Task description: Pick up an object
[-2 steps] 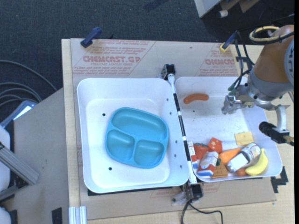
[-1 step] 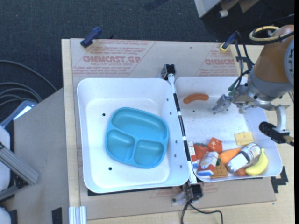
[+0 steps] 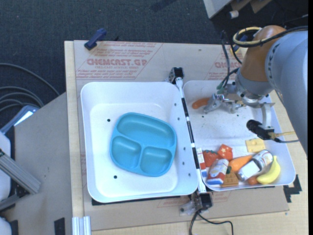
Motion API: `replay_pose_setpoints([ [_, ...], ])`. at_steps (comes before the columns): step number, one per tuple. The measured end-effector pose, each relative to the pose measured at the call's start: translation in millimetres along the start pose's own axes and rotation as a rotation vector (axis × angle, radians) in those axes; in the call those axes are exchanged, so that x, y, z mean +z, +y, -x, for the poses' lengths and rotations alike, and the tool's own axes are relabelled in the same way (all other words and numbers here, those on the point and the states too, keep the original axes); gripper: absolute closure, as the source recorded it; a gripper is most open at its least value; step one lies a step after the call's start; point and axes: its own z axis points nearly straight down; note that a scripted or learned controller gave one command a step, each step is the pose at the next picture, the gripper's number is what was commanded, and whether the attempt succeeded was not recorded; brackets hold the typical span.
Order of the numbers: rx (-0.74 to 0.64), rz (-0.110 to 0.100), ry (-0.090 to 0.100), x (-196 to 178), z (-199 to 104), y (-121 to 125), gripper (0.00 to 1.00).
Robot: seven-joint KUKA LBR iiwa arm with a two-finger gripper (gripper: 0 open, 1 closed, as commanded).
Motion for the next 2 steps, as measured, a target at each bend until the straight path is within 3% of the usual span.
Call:
replay_pose_setpoints([
  [1,0.003,-0.002,0.001,0,-24,-81,0.00],
  [2,0.004,0.000,0.001,-10,-24,-81,1.00],
])
